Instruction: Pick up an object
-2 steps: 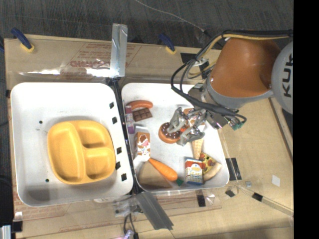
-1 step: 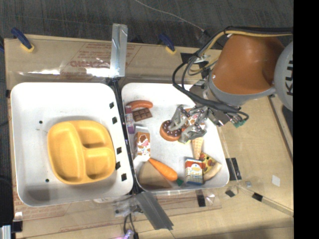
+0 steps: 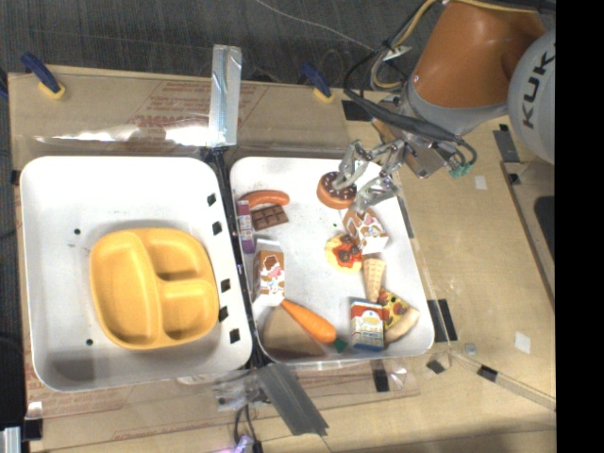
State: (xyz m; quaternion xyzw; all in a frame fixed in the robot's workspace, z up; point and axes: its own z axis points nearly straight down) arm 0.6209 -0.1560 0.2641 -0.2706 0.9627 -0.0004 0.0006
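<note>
My gripper [image 3: 366, 176] hangs over the far edge of the right bin [image 3: 302, 173], reaching in from the right. A chocolate-glazed donut [image 3: 330, 191] sits right against its left side; I cannot tell whether it is held or lying on the bin floor. Just below the gripper lie a small white carton [image 3: 367, 230] and a yellow and red toy [image 3: 343, 251]. An ice cream cone [image 3: 375, 276] lies nearer the front.
The right bin also holds a sausage [image 3: 266, 198], chocolate bar [image 3: 271, 218], milk carton [image 3: 270, 274], carrot [image 3: 308, 321], bread slice [image 3: 281, 338], juice box [image 3: 366, 326] and pizza slice [image 3: 402, 315]. A yellow divided plate [image 3: 156, 284] lies in the left bin [image 3: 47, 196].
</note>
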